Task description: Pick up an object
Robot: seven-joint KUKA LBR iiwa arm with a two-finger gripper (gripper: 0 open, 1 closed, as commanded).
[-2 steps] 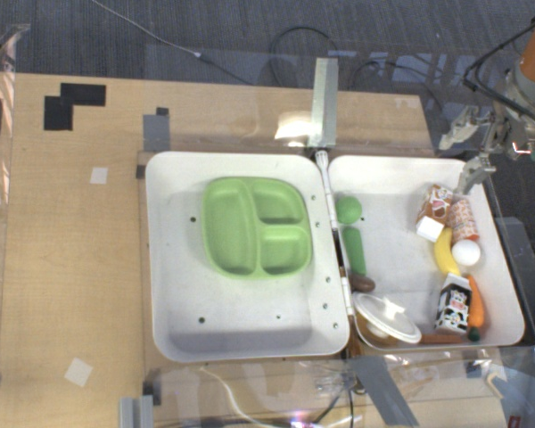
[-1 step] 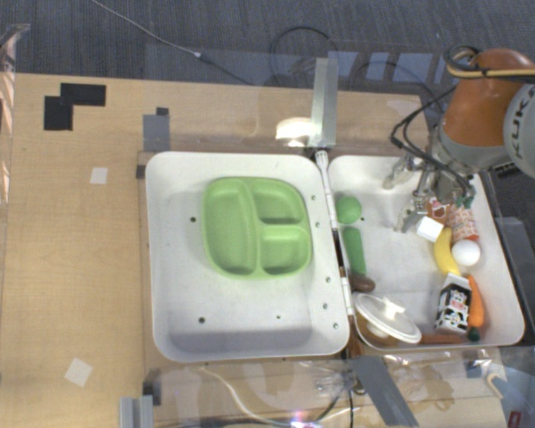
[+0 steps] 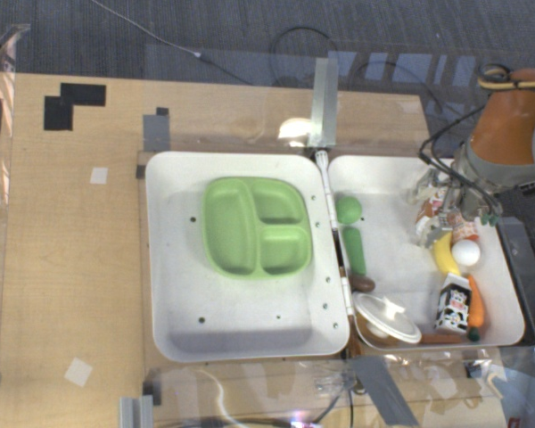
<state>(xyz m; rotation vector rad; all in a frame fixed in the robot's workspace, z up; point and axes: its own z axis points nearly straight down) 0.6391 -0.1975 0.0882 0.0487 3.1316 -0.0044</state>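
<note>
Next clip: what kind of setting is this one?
Probably a robot lab grasping bench: two white bins side by side on a wooden bench, toy food like a banana, a green divided plate, cables on carpet.

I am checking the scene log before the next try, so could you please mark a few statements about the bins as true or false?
1. The green divided plastic tray lies in the left white bin. True.
2. The yellow banana is in the left bin. False: it is in the right white bin.
3. The gripper is over the right bin. True.
4. The white egg sits in the green tray. False: it lies beside the banana.
5. The black-and-white cow-print carton is in the right bin. True.
</note>
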